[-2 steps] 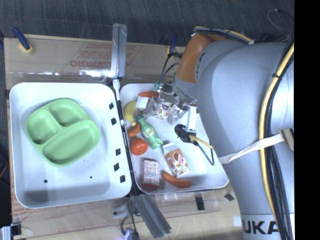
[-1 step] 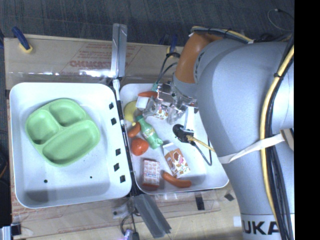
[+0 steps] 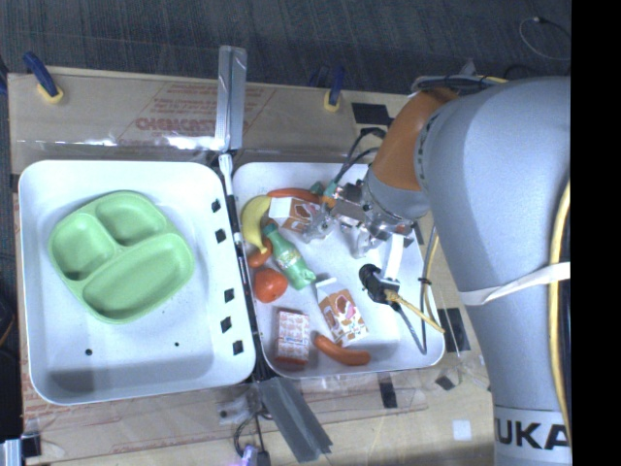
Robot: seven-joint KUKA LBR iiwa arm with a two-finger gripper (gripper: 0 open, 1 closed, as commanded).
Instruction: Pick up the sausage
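The bench (image 3: 116,124) is a light wooden surface under a clear sheet with faint red printing. Blue clamps (image 3: 42,76) hold the far edge. Two shallow white bins rest directly on it, side by side and touching along a grey metal divider bar (image 3: 231,95). The left bin (image 3: 58,357) lies toward the left edge. The right bin (image 3: 408,343) sits next to it. Black patches, possibly tape, mark the bench (image 3: 453,326) beside the right bin.
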